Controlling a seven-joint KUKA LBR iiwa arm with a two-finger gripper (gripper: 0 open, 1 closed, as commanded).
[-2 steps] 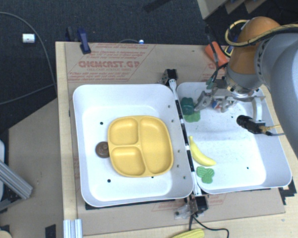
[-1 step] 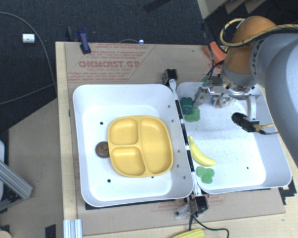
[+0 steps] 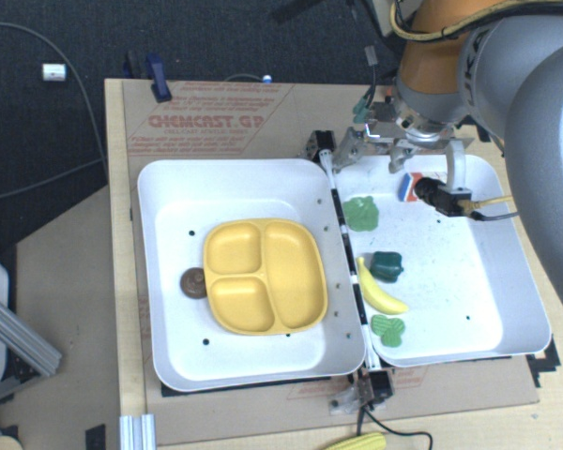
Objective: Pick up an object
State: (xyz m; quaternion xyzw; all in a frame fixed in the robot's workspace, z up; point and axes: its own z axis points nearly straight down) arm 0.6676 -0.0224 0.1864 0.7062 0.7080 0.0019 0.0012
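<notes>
My gripper (image 3: 424,169) hangs over the far end of the right bin (image 3: 469,279). It looks open, and I see nothing between its two fingers (image 3: 395,162). Just below it a small red, white and blue object (image 3: 408,187) lies on the bin floor. Along the right bin's left side lie a pale green object (image 3: 361,214), a dark green one (image 3: 387,266), a yellow banana (image 3: 380,294) and a small light green piece (image 3: 388,328). None of these touches the gripper.
The left bin (image 3: 164,204) holds a yellow divided plate (image 3: 265,276) with a brown round object (image 3: 193,282) against its left rim. A black part with a cable (image 3: 443,198) sits by the gripper. The grey arm (image 3: 525,111) covers the right bin's far right corner.
</notes>
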